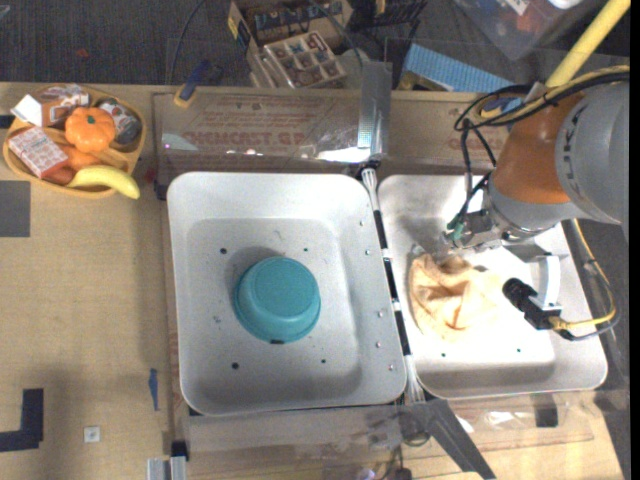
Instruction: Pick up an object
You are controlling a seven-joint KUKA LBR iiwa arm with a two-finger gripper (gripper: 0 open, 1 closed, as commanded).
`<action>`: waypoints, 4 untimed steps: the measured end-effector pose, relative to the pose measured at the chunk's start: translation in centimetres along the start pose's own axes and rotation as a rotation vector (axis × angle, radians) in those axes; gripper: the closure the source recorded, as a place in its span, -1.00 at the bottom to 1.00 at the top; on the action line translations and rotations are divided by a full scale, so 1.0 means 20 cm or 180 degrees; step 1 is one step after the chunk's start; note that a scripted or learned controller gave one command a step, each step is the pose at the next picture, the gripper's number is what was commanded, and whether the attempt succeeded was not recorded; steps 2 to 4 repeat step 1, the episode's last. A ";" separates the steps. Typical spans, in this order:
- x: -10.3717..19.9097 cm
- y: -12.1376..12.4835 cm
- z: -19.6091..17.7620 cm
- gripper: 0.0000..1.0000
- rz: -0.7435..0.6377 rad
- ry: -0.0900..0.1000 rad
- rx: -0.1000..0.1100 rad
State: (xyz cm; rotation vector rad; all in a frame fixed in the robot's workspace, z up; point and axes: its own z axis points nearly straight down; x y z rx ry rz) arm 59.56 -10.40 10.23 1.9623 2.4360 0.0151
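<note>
On the desk (pixel 80 318), the left shallow white bin (pixel 200 208) holds an upturned teal plastic bowl (pixel 278 298). In the right white bin (pixel 580 368) lies a crumpled beige cloth with orange marks (pixel 450 296); the claw (pixel 462 240) touches its top edge, grip state impossible to tell.

Faint reddish lettering is seen across the clear plastic sheet (pixel 262 136) lying behind the left bin (pixel 190 218), but it is too blurred to be read. Letters that may be "UK" are printed in dark type on the grey arm (pixel 598 158). Printed packets in the fruit bowl (pixel 40 173) and boxes (pixel 290 30) beyond the bench carry illegible print.
</note>
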 end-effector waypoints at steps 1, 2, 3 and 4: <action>0.00 0.00 0.00 -1.00 -0.0001 0.0000 0.0001; 0.00 0.00 0.00 -1.00 -0.0001 0.0000 0.0001; 0.00 0.00 0.00 -1.00 -0.0001 0.0000 0.0001; 0.00 0.00 0.00 -1.00 -0.0001 0.0000 0.0001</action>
